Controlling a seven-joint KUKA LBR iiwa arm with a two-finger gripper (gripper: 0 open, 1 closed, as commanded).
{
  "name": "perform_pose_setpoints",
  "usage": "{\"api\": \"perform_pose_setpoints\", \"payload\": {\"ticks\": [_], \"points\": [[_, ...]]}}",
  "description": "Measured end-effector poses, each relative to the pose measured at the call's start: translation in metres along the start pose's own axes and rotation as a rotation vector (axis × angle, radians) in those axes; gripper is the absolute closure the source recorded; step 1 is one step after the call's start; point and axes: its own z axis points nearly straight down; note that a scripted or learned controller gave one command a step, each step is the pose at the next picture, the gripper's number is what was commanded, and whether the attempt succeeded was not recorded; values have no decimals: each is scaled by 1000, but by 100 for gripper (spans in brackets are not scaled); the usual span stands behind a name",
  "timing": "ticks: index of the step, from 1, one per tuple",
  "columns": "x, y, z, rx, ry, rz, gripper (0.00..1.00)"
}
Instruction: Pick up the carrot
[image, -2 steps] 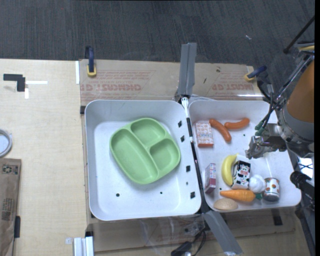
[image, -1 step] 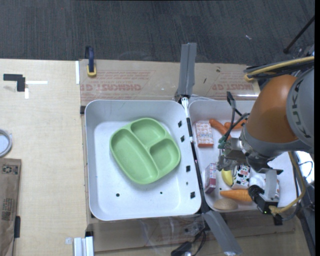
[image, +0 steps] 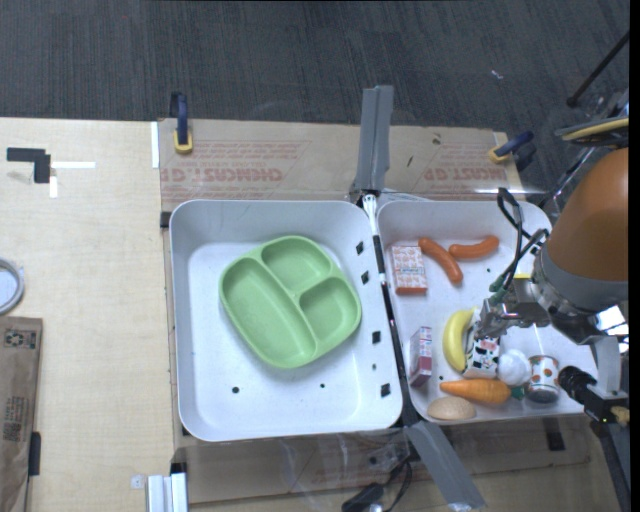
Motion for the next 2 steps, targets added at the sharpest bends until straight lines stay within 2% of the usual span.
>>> {"api": "perform_pose_setpoints", "payload": {"ticks": [1,2], "points": [[78,1,6,0,0,194,100],[20,57,-30,0,-1,34,100]]}}
